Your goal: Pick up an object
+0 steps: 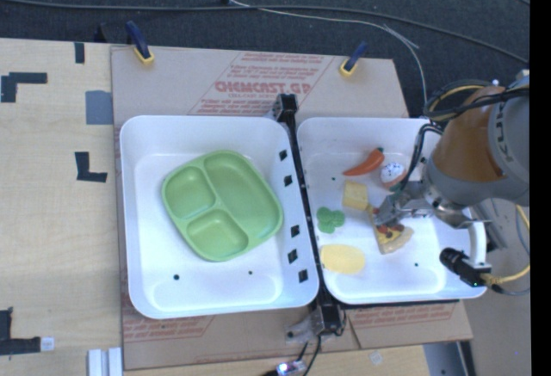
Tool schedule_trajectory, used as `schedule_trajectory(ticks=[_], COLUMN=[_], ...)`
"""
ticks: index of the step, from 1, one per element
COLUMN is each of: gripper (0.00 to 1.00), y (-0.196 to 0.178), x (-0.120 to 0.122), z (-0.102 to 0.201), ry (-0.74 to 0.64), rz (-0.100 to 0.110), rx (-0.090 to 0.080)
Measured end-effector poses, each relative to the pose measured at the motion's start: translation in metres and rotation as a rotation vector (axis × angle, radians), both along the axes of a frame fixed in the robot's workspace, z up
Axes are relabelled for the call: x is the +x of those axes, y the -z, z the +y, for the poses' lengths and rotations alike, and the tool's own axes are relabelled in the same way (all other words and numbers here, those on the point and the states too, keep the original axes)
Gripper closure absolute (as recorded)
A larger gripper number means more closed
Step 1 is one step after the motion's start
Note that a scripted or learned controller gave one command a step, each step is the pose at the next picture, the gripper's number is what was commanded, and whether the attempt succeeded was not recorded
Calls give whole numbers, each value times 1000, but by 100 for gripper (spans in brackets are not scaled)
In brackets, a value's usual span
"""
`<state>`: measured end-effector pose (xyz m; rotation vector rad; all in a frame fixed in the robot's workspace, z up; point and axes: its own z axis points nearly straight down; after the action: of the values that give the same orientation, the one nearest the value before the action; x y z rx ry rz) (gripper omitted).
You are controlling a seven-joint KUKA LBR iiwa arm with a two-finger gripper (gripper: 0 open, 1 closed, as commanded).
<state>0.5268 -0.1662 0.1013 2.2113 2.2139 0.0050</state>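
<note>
The right bin [430, 280] holds several toy foods: an orange carrot-like piece [365, 163], a small white round item [393, 170], a yellow cube [355, 195], a green broccoli-like piece [330, 218], a flat yellow oval [343, 259] and a pizza slice [395, 238]. My gripper [389, 212] is low in this bin, right above the pizza slice's upper end and just right of the yellow cube. It hides part of the slice. The grey arm with its orange band [469, 146] comes in from the right.
The left bin [138, 194] bears a green divided plate [222, 204]. A black divider [297, 194] runs between the bins. Two clamps [139, 43] [353, 61] hold the cardboard at the back. Cables lie on the dark floor beyond.
</note>
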Motion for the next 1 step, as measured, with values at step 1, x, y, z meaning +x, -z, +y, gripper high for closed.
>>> schedule_trajectory(ticks=[1], gripper=[100], y=[-63], x=[-1], z=[-2], ry=[0], rz=[6], rx=[5])
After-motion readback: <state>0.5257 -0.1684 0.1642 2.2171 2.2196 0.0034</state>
